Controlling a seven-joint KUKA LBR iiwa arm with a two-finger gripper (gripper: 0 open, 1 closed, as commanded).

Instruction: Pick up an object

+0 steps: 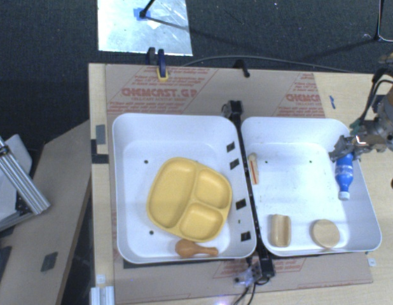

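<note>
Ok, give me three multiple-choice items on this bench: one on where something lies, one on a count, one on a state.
1. Where does the yellow divided tray lie?
A. in the left bin
B. in the right bin
C. on the cardboard outside both bins

2. How many compartments does the tray have?
A. two
B. three
C. five

3. How is the blue bottle placed?
A. lying inside the tray
B. at the right bin's right wall, just below the claw
C. standing in the left bin

Answers:
1 A: the tray fills the middle of the left bin.
2 B: ridges split it into one long and two smaller sections.
3 B: it sits against the wall of the right bin, directly under the claw.
</note>
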